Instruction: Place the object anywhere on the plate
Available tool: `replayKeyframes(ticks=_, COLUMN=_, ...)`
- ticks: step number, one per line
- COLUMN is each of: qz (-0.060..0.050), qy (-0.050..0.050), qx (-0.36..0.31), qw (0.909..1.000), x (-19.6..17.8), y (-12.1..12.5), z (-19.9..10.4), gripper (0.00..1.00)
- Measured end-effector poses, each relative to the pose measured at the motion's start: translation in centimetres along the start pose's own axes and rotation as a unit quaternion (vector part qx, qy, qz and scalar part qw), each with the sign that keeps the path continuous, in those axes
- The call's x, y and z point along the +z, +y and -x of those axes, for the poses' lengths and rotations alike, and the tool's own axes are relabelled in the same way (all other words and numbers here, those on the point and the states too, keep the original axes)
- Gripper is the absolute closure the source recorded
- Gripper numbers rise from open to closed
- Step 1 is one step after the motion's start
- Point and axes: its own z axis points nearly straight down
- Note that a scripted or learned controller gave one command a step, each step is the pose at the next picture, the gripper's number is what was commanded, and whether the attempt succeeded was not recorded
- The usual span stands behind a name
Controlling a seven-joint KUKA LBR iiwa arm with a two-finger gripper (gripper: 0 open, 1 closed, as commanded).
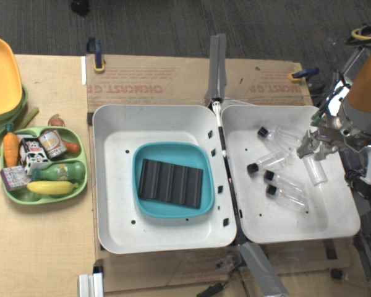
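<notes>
**Tool over the right bin, vials below**

The tool (313,148) hangs over the right bin's (334,228) far right side, just above a clear vial (316,171); how far it is open I cannot tell. Other black-capped vials (278,187) lie scattered nearby. In the left bin (111,228), the teal plate (142,159) carries a dark ridged block (171,181).

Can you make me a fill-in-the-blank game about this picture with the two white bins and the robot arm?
1. The teal plate sits in the ____ white bin.
2. The dark ridged block lies on top of the ____.
3. The clear vials in the right bin have caps colored ____.
4. The gripper hangs over the ____ white bin.

Missing words: left; plate; black; right
</notes>
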Motion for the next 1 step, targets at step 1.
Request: replayKeyframes(ticks=1, qz=0.0, qy=0.0, qx=0.0, qw=1.0, x=-0.01, y=0.0, z=0.0, gripper=0.0)
